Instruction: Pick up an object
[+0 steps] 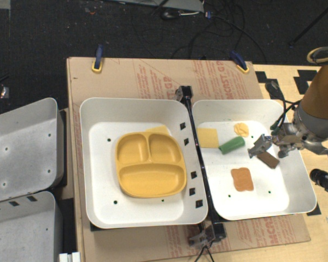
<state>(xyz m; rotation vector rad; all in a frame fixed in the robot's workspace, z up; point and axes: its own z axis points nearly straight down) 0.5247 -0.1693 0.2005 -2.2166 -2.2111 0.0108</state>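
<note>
Over the right bin (295,198), the gripper (261,146) hangs beside a brown block (269,160). That block's long axis runs diagonally, upper-left to lower-right. Whether the fingers are parted or closed is unclear from this slant.

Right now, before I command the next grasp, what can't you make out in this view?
- Hand: too small and blurred to tell its finger state, or whether it touches the brown piece beneath it.
- Pale yellow sheet in the left bin: mostly covered by the yellow divided tray.
- Arm: cut off by the right edge.
</note>
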